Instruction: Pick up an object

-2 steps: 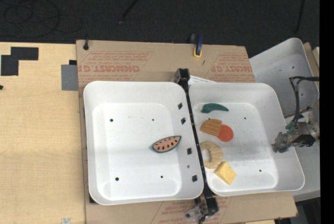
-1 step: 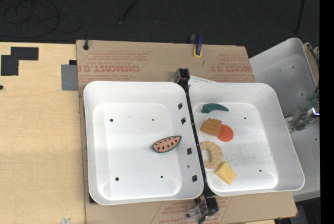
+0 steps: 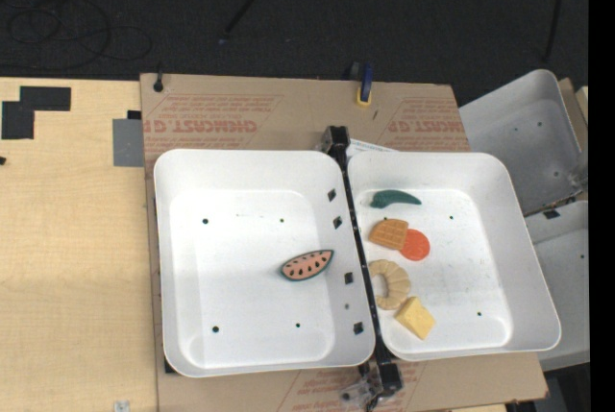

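Note:
A watermelon slice (image 3: 307, 265) lies alone in the left bin (image 3: 192, 199), right of its middle. The right bin (image 3: 500, 228) holds several toy foods along its left side. A dark green pepper (image 3: 395, 199) lies farthest back. A waffle (image 3: 389, 233) sits beside a round orange-red slice (image 3: 415, 246) that touches it. Nearer the front rest a beige ring-shaped pastry (image 3: 389, 283) and a yellow cheese wedge (image 3: 416, 317).
Both bins sit on a brown cardboard sheet (image 3: 250, 117) over a light wooden bench (image 3: 67, 256). A black divider with clips (image 3: 351, 247) runs between the bins. A grey metal plate (image 3: 524, 122) stands at the right. Cables lie on the dark floor behind.

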Motion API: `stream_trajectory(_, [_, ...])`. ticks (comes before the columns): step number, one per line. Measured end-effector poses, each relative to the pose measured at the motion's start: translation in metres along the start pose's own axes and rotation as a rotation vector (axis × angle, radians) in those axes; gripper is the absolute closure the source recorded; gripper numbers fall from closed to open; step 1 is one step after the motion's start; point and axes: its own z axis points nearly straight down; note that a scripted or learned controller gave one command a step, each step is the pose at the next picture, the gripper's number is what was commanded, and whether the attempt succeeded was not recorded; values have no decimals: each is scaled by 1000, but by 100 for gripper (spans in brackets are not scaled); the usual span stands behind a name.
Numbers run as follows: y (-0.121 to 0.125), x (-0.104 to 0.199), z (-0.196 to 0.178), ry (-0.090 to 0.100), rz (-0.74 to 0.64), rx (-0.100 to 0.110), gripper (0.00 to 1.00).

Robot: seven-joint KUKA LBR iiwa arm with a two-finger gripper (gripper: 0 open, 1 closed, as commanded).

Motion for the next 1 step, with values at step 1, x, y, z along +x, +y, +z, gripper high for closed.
stream_trajectory(1, [1,86,-61,4,-6,10,100])
